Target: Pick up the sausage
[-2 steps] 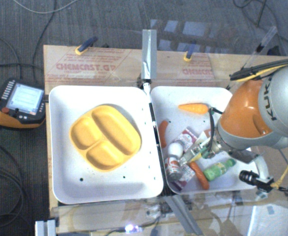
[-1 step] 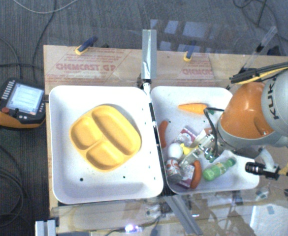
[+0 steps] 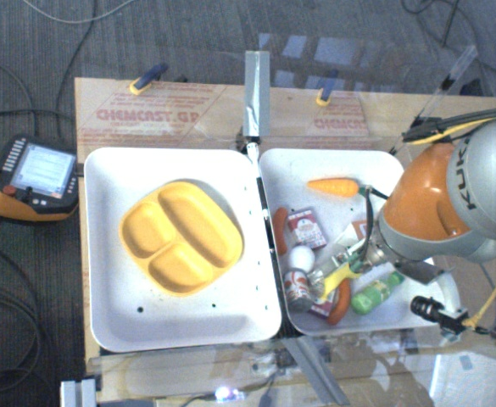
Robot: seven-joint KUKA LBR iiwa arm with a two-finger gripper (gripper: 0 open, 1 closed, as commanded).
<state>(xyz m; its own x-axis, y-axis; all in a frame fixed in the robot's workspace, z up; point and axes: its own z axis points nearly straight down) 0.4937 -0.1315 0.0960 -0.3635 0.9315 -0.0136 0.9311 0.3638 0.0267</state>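
1. Reaching in from the right side, the grey arm with its orange band hung over the right bin, and its wrist covered a part of that bin.
2. The gripper was low among the objects in the middle of the right bin; I could not tell if it was apart or together, because the things around it hid it.
3. The sausage, a red-brown long piece, lay along the left wall of the right bin, apart from the gripper.
4. Just beside the sausage there was a small red packet, and under it a white egg.
5. A carrot lay near the far wall of the right bin.
6. A green bottle and a second red-brown sausage-like piece lay near the front of this bin.
7. The left bin held a yellow divided tray.
8. A handheld control pendant rested left of the bench.
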